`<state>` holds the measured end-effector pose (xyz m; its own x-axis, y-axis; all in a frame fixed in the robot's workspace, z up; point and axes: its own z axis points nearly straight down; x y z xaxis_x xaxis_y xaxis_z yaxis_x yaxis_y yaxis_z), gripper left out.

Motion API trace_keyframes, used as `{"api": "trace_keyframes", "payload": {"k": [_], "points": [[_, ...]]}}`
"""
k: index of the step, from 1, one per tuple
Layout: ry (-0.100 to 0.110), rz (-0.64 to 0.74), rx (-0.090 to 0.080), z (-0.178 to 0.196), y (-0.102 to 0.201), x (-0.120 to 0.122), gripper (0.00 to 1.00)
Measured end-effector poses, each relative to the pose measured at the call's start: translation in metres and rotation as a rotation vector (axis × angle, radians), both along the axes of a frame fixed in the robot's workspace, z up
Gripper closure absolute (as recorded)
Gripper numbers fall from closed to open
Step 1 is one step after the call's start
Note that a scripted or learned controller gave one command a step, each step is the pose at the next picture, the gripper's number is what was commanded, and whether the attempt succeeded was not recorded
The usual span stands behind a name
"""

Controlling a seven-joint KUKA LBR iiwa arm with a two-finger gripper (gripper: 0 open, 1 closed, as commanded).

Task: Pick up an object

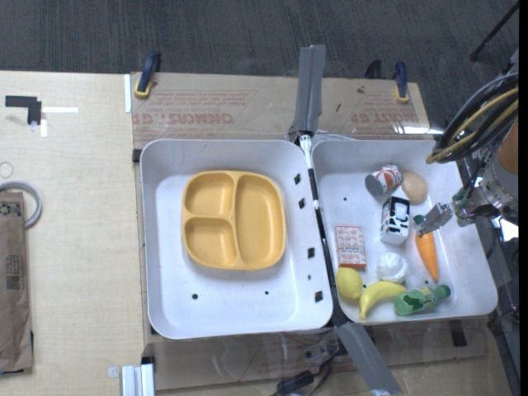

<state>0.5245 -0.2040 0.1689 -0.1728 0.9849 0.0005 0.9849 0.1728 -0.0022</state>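
The right bin (462,291) holds several objects. A small can (384,179) and a tan egg-shaped thing (415,188) lie at the back. A black-and-white carton (397,219) stands in the middle, with an orange carrot (427,256) to its right. Nearer the front are a red-and-white box (351,247), a white lump (392,266), a lemon (349,282), a banana (379,294) and a green bottle (421,299). My gripper (435,218) reaches in from the right edge, just above the carrot's top and right of the carton.
The left bin (165,295) holds a yellow divided plate (234,219). A grey divider (310,89) runs between the bins at the back. Cables (474,122) hang at the right. A brown bag (12,279) lies on the bench at far left.
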Motion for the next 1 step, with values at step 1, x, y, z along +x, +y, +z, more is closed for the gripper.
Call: {"api": "trace_keyframes", "payload": {"k": [1], "points": [[-0.001,-0.028,0.009,-0.0777,-0.0111,-0.0008,0.0]]}}
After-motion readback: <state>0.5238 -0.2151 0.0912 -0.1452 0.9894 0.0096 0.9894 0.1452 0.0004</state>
